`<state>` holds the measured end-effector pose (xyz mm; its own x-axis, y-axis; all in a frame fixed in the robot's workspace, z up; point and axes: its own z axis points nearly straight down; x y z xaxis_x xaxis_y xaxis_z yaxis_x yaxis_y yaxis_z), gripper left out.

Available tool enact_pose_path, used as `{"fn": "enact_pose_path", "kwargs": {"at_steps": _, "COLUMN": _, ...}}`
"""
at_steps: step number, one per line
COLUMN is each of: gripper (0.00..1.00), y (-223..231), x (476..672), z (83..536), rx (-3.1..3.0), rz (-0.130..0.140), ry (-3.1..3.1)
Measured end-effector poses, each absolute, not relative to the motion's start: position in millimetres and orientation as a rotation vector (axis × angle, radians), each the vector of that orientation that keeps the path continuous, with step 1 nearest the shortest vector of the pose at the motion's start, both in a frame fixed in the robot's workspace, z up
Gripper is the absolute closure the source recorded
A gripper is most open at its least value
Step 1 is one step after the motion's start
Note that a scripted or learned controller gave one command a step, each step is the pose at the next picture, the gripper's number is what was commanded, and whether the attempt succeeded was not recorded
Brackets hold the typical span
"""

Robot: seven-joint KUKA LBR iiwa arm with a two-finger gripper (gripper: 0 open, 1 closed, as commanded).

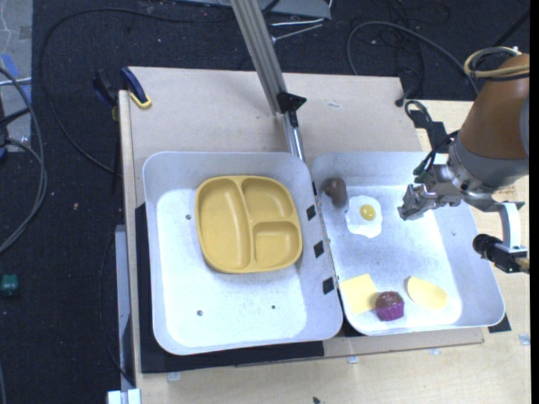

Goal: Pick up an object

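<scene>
The right bin (438,247) holds a fried egg toy (365,217), a brown rounded piece (335,190), a yellow cheese square (358,293), a purple item (389,305) and a pale yellow oval piece (426,293). My gripper (413,205) hangs over the upper right part of that bin, to the right of the egg and apart from it. Nothing shows between its fingers.
The left bin (168,310) carries a yellow divided tray (249,224). A metal pole (265,53) slants down to the gap between the bins. Bare bin floor lies between the egg and the lower items. Cables run over the dark floor around the bench.
</scene>
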<state>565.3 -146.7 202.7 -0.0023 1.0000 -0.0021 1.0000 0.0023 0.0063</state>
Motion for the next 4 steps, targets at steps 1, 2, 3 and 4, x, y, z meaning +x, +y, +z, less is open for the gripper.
{"fn": "enact_pose_path", "kwargs": {"at_steps": 1, "gripper": 1.0, "y": -89, "x": 567.2, "z": 207, "rx": 2.214, "rz": 0.002, "ry": 2.23}}
{"fn": "enact_pose_path", "kwargs": {"at_steps": 2, "gripper": 1.0, "y": -40, "x": 581.6, "z": 201, "rx": 2.212, "rz": 0.003, "ry": 2.23}}
{"fn": "enact_pose_path", "kwargs": {"at_steps": 3, "gripper": 1.0, "y": 21, "x": 593.4, "z": 199, "rx": 2.212, "rz": 0.004, "ry": 2.231}}
{"fn": "enact_pose_path", "kwargs": {"at_steps": 4, "gripper": 1.0, "y": 70, "x": 600.3, "z": 215, "rx": 2.212, "rz": 0.005, "ry": 2.23}}
